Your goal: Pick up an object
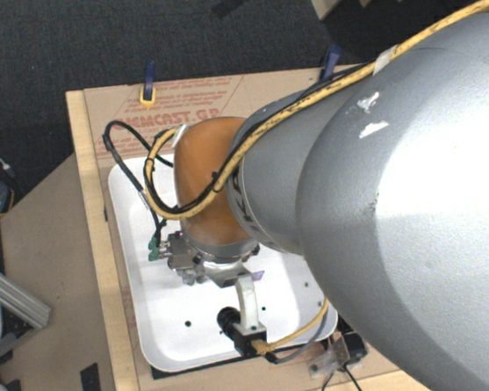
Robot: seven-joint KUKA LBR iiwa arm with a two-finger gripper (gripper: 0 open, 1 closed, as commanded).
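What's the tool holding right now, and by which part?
Can't tell. The tool sits low over the white bin, mostly hidden under the orange band above the wrist, so any hold is out of sight.

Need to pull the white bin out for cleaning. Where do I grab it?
Take the white bin by its raised rim along the view's left long side, coming in from the left. That edge is bare and straight, while the arm hangs over the bin's right part.

Much of white bin (159,325) under arm (406,214)
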